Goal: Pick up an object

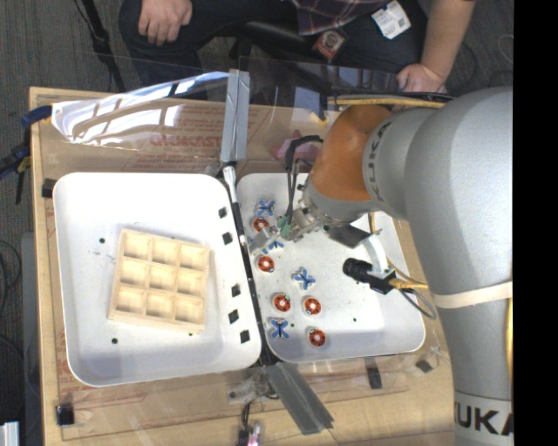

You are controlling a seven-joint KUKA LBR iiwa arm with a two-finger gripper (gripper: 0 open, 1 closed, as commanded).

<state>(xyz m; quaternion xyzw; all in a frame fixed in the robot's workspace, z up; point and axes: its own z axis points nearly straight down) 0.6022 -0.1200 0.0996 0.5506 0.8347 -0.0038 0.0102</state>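
In the right bin (397,327) lie several small red round pieces, such as one (261,224) near the left wall and one (311,306) lower down. Blue cross-shaped pieces lie among them, one (264,209) at the top left and one (303,279) in the middle. My gripper (288,228) hangs low over the bin's upper left part, close beside the red piece and the blue cross there. The wrist hides its fingertips.
The left bin (78,218) holds a wooden tray (160,279) with a grid of square compartments. A metal divider (234,118) runs between the bins at the back. A person sits behind the bench, hands (166,19) near its far edge.
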